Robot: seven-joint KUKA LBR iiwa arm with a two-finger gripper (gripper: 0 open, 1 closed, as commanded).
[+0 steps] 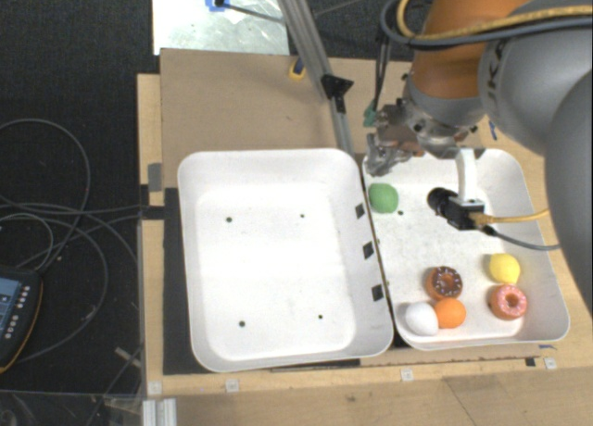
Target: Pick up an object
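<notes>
White plastic bins sit side by side on the table; the green ball (383,197) lies just inside the right bin (533,194), at its left wall. By my reading the approach is underway: the claw (385,157) hovers just above it, grip state indiscernible, and must descend squarely.
</notes>
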